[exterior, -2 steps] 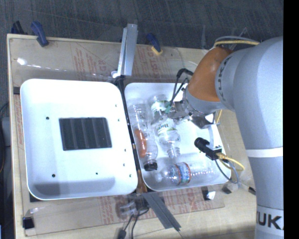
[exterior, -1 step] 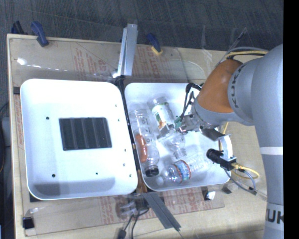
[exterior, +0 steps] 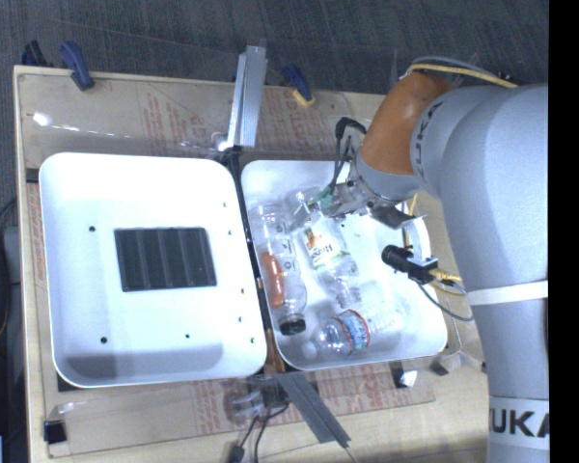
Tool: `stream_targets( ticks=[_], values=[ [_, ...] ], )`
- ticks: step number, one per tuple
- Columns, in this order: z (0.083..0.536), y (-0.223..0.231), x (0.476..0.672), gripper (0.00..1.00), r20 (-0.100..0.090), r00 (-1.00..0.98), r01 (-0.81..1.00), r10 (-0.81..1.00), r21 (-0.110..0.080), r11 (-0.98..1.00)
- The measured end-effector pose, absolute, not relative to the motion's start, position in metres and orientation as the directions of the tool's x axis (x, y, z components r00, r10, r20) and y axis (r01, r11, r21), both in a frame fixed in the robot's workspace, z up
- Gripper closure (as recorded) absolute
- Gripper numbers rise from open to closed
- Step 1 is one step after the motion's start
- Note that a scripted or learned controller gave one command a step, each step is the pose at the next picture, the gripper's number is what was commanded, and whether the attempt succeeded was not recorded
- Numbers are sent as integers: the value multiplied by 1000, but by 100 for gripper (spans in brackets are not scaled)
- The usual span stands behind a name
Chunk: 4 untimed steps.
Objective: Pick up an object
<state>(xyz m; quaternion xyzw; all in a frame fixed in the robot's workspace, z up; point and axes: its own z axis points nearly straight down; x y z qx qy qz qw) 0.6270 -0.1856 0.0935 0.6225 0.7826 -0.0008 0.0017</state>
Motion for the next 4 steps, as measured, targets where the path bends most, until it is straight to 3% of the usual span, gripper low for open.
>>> stream_targets(
  ticks=[1,2,3,4],
  values=[
    [95,-179,595,0,-12,-354,935,935,2,354],
    [96,-175,656,0,-15,-223,975,975,1,223],
    [92,-180,606,0,-1,-347,938,938,-2,347],
    [112,-195,653,0,-1,-298,955,955,1,298]
  ],
)
